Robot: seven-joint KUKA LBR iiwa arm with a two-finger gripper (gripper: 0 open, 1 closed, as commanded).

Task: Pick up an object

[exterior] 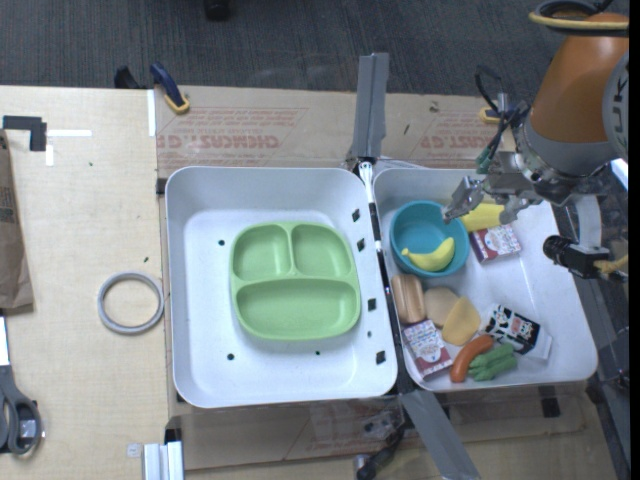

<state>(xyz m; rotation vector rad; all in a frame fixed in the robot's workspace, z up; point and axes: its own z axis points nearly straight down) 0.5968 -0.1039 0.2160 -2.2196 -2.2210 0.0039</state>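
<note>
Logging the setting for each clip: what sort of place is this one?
Probably a robotics lab bench set up for pick trials. Two white bins sit on a plywood table, one holding a green divided plate, the other toy food such as a banana in a blue bowl, with the gripper above them.

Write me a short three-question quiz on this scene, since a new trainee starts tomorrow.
1. True or false: the green plate lies in the left bin.
2. What lies inside the blue bowl? A) carrot B) banana C) milk carton
3. Fill in: the pincer hovers over the ____ bin, beside the bowl.

Key: 1 true. 2 B, the banana. 3 right; the right bin also holds a carrot and a milk carton.
</note>
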